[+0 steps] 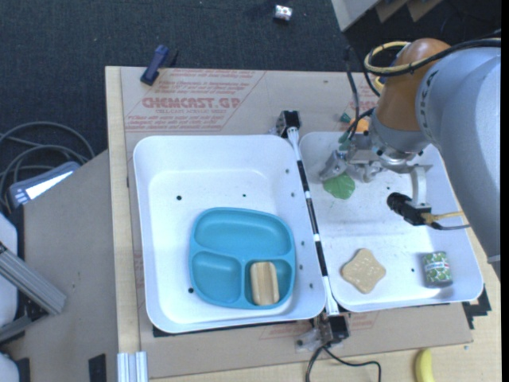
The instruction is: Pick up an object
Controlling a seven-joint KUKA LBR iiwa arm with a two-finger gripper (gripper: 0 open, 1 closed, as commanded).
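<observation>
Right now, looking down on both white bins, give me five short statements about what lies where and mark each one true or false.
1. The blue divided plastic tray lies in the left white bin. True.
2. The tan bread-like block sits in the tray's lower right compartment. True.
3. The small green leaf-like piece lies in the left bin. False: it is in the right white bin, just below the gripper.
4. The beige cracker-shaped piece rests on the blue tray. False: it lies on the right bin's floor.
5. The small green patterned can lies in the right bin's near right corner. True.
</observation>
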